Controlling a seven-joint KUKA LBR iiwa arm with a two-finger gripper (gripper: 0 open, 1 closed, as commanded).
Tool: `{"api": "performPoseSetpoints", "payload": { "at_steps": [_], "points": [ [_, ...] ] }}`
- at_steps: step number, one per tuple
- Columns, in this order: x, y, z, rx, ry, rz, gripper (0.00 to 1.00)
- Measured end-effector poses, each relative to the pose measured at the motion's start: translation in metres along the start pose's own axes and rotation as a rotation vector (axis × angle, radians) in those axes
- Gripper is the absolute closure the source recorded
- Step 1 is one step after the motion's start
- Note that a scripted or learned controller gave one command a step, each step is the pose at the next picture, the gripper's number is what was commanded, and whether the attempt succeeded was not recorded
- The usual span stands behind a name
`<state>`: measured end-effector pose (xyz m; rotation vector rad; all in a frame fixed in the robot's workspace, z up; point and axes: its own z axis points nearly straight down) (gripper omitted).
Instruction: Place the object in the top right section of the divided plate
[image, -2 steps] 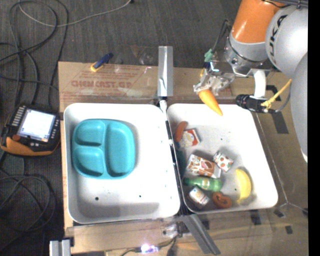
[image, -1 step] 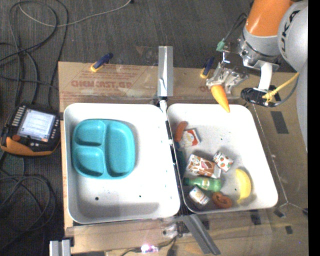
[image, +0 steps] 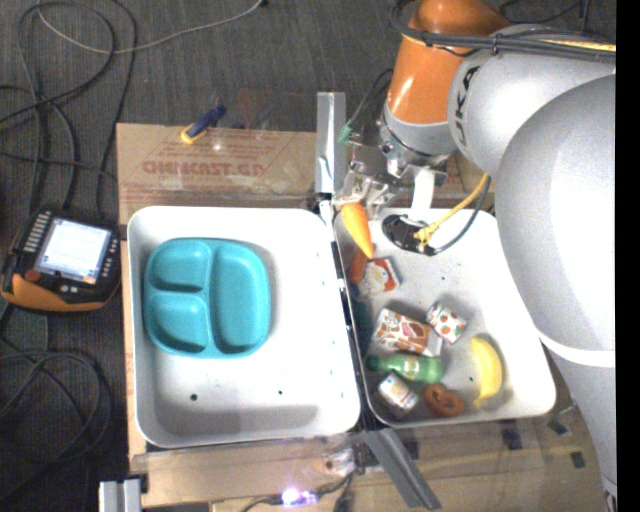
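Pincer (image: 358, 205) clamped on carrot (image: 357, 230) over R bin's (image: 520, 400) top-left corner — teal divided plate (image: 210, 297) in L bin (image: 240, 425).

The desk (image: 215, 160) (brown-topped) carries two white bins side by side: left bin (image: 300, 400) at nine o'clock, right bin (image: 520, 395) at three.

The grey arm fills the frame from three o'clock up to one o'clock, its orange band at twelve. The gripper (image: 362, 195) hangs below the band, pointing down toward seven o'clock, just above centre.
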<state>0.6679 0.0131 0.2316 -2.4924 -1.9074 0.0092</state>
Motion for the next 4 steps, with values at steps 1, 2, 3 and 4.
{"api": "performPoseSetpoints", "payload": {
  "at_steps": [1, 2, 3, 4],
  "points": [
    [0.061, -0.017, 0.008, 0.000, 0.000, 0.035, 1.00],
    [0.131, -0.036, -0.019, -0.001, -0.001, 0.062, 1.00],
    [0.205, -0.056, 0.039, 0.000, -0.004, -0.041, 1.00],
    [0.205, -0.056, 0.038, -0.001, -0.004, -0.041, 0.00]
  ]
}}
